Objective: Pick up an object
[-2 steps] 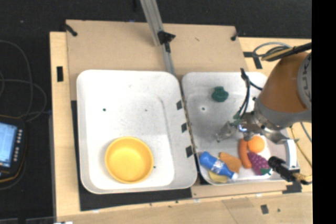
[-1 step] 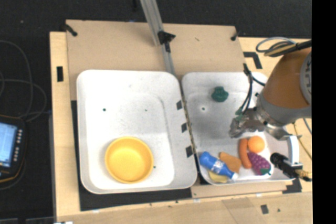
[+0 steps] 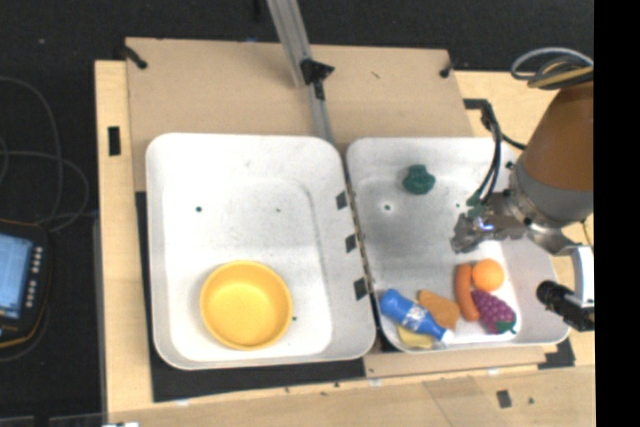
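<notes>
Camera view looks down on my big brown table (image 3: pixel 400 75) with two white bins on it. My left bin (image 3: pixel 240 175) has a yellow bowl (image 3: pixel 246 304) sitting near its front edge. My right bin (image 3: pixel 400 215) has all the small toys.

My arm (image 3: pixel 560 155) is grey and orange, and it reaches in from the right, over the right bin. My claw (image 3: pixel 472 230) hangs at the end of it, just above the toy pile. It is small and dark from up here, and I cannot tell if it is open or closed. I see nothing in it.

Most toys sit together in the front corner of the right bin. An orange ball (image 3: pixel 488 275) is right under my claw. A carrot (image 3: pixel 464 290) leans beside it, and purple grapes (image 3: pixel 495 310) touch them both. A blue bottle (image 3: pixel 408 312) and a small orange piece (image 3: pixel 438 306) lie a bit to the left. A little green toy (image 3: pixel 418 180) sits alone near the back.

I think the orange ball is my best pick, since it is closest. To do it well, I should come straight down over it. The toys are packed close, so I might bump the carrot or grapes. The green toy is easier, with room all around it.
</notes>
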You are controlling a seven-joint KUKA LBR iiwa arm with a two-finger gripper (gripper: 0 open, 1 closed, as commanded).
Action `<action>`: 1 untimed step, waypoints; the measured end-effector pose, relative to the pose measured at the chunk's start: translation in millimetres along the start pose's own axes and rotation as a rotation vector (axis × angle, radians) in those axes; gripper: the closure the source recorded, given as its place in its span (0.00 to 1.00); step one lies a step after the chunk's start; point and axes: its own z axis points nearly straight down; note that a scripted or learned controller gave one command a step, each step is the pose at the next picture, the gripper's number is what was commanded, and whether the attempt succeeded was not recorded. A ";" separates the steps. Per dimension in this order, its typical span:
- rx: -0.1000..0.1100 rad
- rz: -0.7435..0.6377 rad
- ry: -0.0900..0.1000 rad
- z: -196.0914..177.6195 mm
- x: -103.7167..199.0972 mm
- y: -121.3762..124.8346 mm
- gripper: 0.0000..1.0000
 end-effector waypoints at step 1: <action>0.000 -0.001 0.000 -46.0 2.9 -2.5 1.00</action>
